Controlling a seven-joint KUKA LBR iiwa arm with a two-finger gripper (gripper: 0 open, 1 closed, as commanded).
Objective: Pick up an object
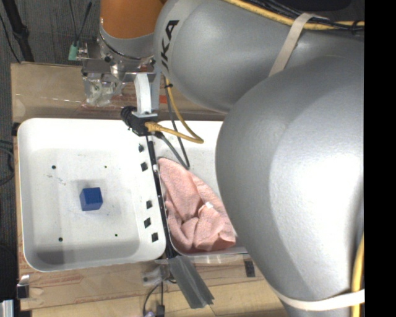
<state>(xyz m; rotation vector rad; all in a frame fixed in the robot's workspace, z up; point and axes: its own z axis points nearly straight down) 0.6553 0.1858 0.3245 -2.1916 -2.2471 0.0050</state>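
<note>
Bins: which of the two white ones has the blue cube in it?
The left bin holds the blue cube, lying alone on its floor. The right bin instead holds a crumpled pink cloth, partly under the arm.

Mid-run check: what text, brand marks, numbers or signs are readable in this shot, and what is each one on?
"KUKA", partly visible black letters running sideways on the grey arm casing near the orange band.
No readable text on the blue cube, the pink cloth or the left white bin.
The small black marks along the divider between the bins are not legible text.
</note>
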